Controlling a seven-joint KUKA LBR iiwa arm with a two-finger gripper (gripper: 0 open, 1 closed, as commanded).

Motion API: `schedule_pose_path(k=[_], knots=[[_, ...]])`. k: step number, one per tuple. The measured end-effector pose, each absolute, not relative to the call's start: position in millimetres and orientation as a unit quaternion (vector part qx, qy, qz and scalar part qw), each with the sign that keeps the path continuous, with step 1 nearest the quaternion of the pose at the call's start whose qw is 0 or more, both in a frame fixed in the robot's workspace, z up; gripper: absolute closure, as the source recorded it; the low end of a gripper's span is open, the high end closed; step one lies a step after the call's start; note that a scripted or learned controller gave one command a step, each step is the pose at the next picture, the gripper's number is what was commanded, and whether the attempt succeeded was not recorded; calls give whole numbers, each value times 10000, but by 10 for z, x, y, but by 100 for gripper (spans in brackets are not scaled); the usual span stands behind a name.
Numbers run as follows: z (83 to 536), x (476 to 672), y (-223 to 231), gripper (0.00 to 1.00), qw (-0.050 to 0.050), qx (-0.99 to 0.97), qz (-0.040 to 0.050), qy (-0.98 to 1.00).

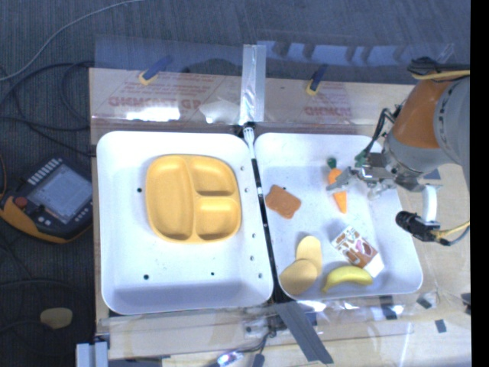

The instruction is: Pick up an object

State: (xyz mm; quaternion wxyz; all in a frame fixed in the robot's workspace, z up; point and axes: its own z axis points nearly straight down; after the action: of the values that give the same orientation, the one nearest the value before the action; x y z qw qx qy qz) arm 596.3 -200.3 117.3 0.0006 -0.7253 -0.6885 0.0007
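1. Here, two shallow white bins are sitting side by side on the bench: the left bin (122,281) is taking up the 9 o'clock half of the view, and the right bin (306,155) is lying toward 3 o'clock.
2. The grey arm (439,125), with its orange band, is reaching in from 3 o'clock and hanging over the right bin's 2 o'clock corner.
3. A yellow divided tray (192,197) is lying flat in the middle of the left bin, its three compartments facing up.
4. The gripper (367,176) is hovering over the right bin's upper right area, just beside the carrot at that carrot's 2 o'clock; whether its claw is released or clenched I cannot tell, since the fingers are blurring into the wrist hardware.
5. A banana (348,278) is lying near the right bin's 5 o'clock edge.
6. Two pale yellow round pieces (302,266) are overlapping at 6 o'clock in that bin, just beside the banana's left end.
7. A small printed packet (356,248) is resting just above the banana, at its 12 o'clock.
8. An orange-brown flat piece (283,202) is lying near the bin's 9 o'clock wall.
9. A small carrot (340,200) is lying near the bin's centre, apart from the other items.
10. Another small orange piece with a green top (334,173) is sitting just at the carrot's 12 o'clock.
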Motion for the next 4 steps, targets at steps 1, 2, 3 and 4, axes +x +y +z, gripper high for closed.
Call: schedule_pose_path(k=[1,2,3,4], knots=[[1258,5963,-1998,100,12,-7250,11,-6888],[1257,5963,-1998,0,12,-7250,13,-6888],[892,6050,-1987,0,-7,-7414,-29,-6711],[984,6050,-2013,100,-45,-7413,-17,-6711]])
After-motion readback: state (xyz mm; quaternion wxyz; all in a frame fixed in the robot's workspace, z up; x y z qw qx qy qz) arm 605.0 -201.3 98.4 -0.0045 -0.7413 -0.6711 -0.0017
